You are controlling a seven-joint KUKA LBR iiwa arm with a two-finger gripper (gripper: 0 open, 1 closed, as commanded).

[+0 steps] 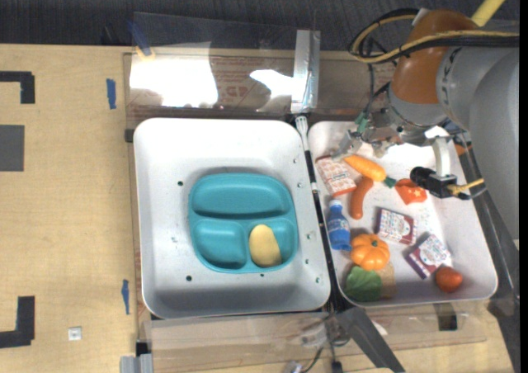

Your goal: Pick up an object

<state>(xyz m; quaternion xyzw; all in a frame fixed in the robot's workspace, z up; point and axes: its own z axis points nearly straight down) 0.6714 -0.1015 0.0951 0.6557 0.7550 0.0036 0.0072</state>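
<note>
Over the right bin's point(483, 280) far end I see my hand point(375, 134); the carrot point(366, 168) lies just below it, long axis slanting down-right. Finger spread: I cannot tell.

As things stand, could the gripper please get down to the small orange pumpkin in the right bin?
Probably yes: the small orange pumpkin lies uncovered, though a blue bottle and green vegetable crowd it.
</note>
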